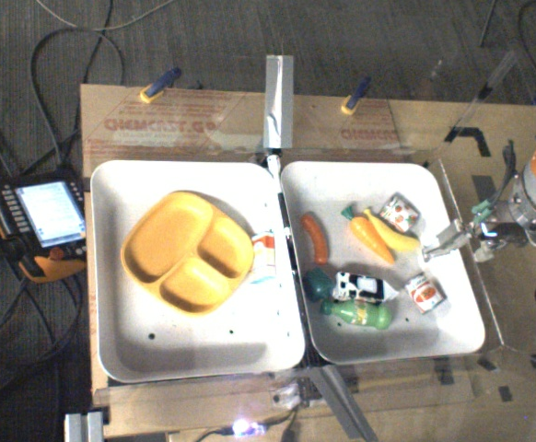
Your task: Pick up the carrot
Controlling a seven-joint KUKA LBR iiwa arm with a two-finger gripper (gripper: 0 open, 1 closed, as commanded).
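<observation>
The carrot (371, 234), orange with a green top, lies in the right bin (452, 339) near its middle, slanting down to the right. A yellow banana (395, 235) rests against its right side. My gripper (440, 244) reaches in over the bin's right wall, tip pointing left, just right of the banana and apart from the carrot. Nothing shows in its grasp.
Around the carrot lie a red sausage (315, 236), two small cans (400, 212) (425, 293), a black-and-white carton (359, 286), a green bottle (360, 315) and a teal object (316, 284). The left bin (111, 339) holds a yellow divided plate (190, 250) and a small box (263, 254).
</observation>
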